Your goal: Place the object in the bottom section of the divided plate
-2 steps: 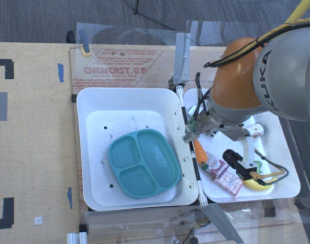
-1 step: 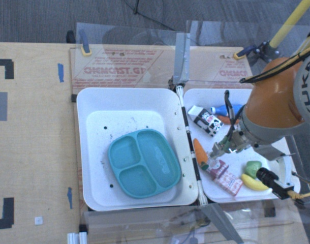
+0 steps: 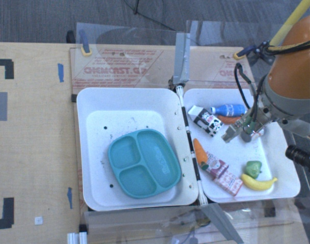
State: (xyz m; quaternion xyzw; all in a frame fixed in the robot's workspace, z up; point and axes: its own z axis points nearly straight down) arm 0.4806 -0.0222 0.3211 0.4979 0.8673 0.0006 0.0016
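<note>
Right bin [image 3: 289,187]: fingers [image 3: 231,134] apparently beside black-and-white carton [image 3: 207,121], not gripping.

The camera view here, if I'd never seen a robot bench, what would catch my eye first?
Probably the teal divided plate, alone in the left bin, with all three sections bare. Next, the grey and orange arm coming in from the right, its gripper over the right bin. That bin holds bright toy groceries: a yellow banana, a green pepper, a carrot and a blue bottle.
</note>
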